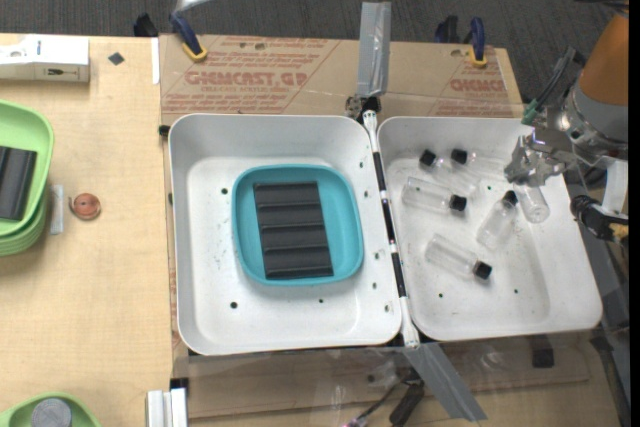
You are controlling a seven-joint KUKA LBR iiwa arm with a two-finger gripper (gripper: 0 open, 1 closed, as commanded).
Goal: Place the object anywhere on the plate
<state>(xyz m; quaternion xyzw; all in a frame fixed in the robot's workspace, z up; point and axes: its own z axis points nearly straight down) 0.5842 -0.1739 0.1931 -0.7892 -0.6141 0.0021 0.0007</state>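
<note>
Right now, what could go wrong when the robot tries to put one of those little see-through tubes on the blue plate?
1. The clear vials in the right bin are see-through and lie on their sides, so one could roll or slip away from the gripper.
2. Several vials lie close together near the gripper, so it might bump a neighbour.
3. The teal plate in the left bin already bears a black ridged block, so a vial could roll off it.

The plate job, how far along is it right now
Nothing looks done: the teal plate in the left bin carries a black ridged block. In hand, the claw sits over clear vials in the right bin; its grip is unclear. Lifting one and carrying it across remains.
</note>
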